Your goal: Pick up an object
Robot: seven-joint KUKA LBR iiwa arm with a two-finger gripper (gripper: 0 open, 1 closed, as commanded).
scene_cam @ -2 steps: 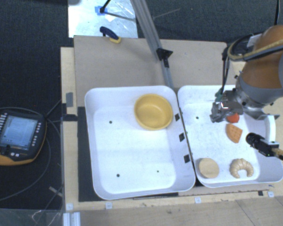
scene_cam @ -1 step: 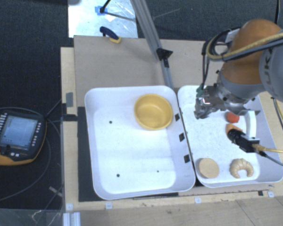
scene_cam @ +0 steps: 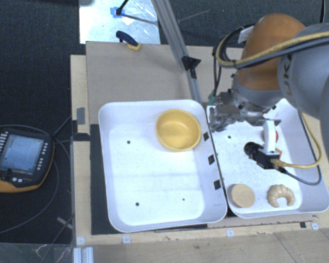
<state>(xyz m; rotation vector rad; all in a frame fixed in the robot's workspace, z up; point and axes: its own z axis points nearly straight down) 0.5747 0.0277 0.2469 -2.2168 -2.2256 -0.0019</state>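
Two white bins sit side by side on the desk: the left bin [scene_cam: 126,190] holds one yellow bowl [scene_cam: 178,129] near its far right corner. The right bin [scene_cam: 312,201] holds one round cookie [scene_cam: 242,195] and one croissant [scene_cam: 281,195] along its near edge. The gripper [scene_cam: 222,116] hangs over the right bin's far left corner, beside the bowl; the state of its fingers cannot be told.

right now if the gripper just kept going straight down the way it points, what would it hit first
Probably bare bin floor. The gripper hangs over the far left corner of the right bin, close to its left wall. The yellow bowl sits in the left bin, across that wall. Depth is unclear from this slant, so it might touch the wall instead.
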